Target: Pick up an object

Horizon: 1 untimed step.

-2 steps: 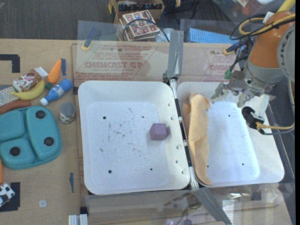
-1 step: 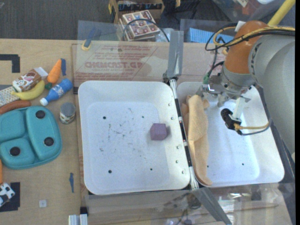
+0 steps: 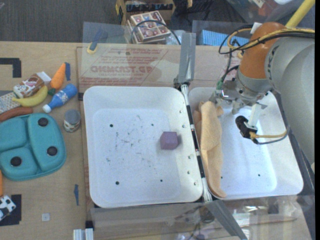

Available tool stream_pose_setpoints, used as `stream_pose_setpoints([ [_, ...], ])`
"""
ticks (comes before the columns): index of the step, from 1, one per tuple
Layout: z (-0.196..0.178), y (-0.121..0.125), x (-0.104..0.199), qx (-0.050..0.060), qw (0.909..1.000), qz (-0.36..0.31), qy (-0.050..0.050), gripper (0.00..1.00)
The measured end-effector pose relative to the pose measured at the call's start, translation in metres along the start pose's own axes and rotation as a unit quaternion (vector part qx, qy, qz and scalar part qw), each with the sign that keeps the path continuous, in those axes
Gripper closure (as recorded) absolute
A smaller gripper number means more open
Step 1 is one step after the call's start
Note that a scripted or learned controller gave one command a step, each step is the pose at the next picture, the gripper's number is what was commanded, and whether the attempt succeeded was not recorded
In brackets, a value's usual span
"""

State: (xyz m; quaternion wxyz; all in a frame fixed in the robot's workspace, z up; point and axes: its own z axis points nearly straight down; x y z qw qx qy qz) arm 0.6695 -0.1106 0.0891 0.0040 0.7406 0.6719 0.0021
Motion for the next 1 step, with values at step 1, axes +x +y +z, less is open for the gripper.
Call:
stream_pose_setpoints([
  [1, 0.0, 0.0, 0.0, 0.0, 1.0, 0.0, 0.0, 0.0],
])
